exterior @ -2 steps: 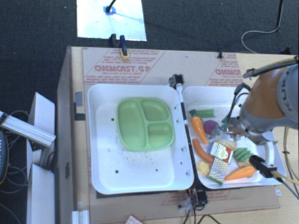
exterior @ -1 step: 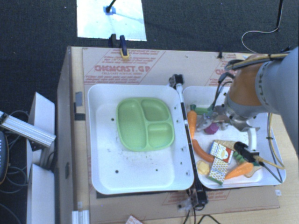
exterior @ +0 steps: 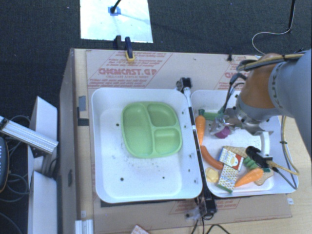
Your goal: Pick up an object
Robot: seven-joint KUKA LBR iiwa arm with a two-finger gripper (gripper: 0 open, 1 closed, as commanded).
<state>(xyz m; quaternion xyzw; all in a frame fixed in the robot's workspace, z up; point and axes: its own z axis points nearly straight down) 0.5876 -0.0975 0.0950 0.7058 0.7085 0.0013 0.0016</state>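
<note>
The arm lowers its gripper [exterior: 222, 126] into the right bin [exterior: 273, 186] on the desk, over a small purple object [exterior: 225, 129] lying near an upright carrot [exterior: 200, 127]. Whether the jaws are released or clenched cannot be told. The purple piece looks light, stiff and smooth, probably best pinched across its narrow middle.

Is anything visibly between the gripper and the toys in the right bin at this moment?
Nothing visible blocks it. The gripper is already down in the right bin, right at a purple toy, with the orange carrot beside it on the view's left.
</note>
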